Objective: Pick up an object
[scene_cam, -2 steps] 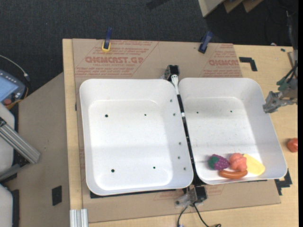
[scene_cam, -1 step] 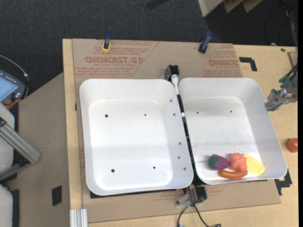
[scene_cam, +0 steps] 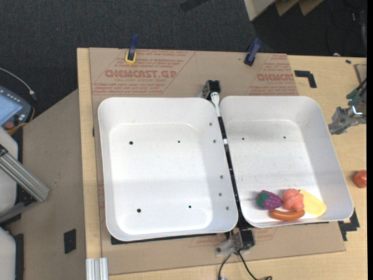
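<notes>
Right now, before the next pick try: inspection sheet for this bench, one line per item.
Surface: brown board under two white bins, left bin and right bin.
Job's things: purple grapes, orange-red toy, yellow piece and red sausage, clustered at the right bin's near edge.
Clutter: orange item on the bench, right of the bins.
Grippers: gripper beside the right bin's right rim.
Cables: black cable at the near edge.
Surroundings: dark floor.

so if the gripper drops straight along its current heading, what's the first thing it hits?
Likely the bench, just outside the right bin. The gripper hangs past that bin's right rim, pointing roughly down. Height is unclear from this view, so the rim itself could be clipped first.
</notes>
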Controlling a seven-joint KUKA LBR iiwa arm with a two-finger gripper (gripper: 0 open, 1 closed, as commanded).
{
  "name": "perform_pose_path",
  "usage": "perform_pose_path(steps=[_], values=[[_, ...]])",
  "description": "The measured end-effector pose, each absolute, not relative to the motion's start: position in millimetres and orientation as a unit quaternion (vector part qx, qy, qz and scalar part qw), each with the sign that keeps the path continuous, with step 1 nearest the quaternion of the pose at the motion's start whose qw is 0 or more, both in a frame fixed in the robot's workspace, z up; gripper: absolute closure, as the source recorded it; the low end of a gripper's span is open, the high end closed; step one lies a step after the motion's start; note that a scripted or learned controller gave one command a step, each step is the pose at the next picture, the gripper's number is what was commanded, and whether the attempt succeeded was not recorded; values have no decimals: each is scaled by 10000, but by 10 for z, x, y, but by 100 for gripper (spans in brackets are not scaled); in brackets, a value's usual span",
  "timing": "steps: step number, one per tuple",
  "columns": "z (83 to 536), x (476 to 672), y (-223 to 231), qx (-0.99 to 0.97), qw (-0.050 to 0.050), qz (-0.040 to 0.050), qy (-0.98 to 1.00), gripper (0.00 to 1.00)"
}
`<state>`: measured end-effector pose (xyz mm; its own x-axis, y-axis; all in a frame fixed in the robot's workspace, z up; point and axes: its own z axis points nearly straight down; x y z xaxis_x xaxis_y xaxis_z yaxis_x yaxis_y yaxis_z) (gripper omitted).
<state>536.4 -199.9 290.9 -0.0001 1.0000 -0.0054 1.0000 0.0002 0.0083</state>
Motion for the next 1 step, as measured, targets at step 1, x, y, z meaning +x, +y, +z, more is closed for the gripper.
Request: perform_pose_path(steps=[1], values=[[3016, 5370, -2003, 7071, 67, 14, 7071, 100]])
